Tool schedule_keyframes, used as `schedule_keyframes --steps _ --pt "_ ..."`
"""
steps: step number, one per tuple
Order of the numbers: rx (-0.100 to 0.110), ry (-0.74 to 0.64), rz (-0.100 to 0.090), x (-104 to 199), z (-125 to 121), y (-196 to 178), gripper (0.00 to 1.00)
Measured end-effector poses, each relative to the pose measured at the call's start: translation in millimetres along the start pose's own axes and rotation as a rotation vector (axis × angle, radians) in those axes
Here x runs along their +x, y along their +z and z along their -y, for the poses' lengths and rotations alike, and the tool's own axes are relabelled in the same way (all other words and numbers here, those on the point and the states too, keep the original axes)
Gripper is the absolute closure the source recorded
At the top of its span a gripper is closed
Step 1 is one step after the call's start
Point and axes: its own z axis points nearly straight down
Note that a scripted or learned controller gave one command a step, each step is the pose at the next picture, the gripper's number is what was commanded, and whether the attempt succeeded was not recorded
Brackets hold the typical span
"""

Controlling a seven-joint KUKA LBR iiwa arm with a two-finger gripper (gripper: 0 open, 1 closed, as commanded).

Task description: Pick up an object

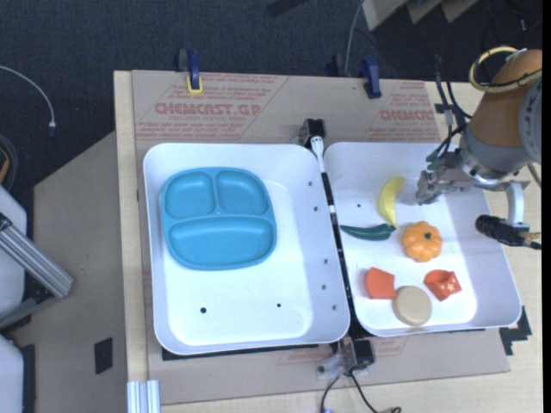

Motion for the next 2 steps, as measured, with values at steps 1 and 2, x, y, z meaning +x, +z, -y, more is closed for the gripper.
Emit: schedule_keyframes --steps 1,2 --pt "-0.004 0.002 0.002 -3 7 -60 1.00" --pt "-0.006 0.001 0.002 -7 -1 -121 1.00"
